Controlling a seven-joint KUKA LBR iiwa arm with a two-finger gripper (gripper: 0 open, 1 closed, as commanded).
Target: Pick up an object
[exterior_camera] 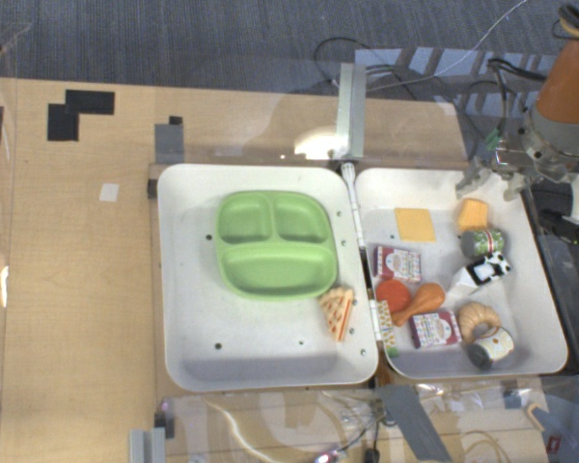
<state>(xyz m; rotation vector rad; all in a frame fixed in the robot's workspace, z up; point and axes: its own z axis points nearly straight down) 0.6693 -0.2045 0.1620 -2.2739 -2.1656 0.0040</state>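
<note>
The hand (492,174) hangs open at the far edge of the right bin (434,193), grasping nothing. The cheese wedge (473,213) lies just below; descend straight, then close.

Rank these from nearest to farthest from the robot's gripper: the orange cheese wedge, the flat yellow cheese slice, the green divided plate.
1. Orange cheese wedge, right bin, just below the gripper.
2. Flat yellow cheese slice, right bin, farther left.
3. Green divided plate, in the left bin.
</note>
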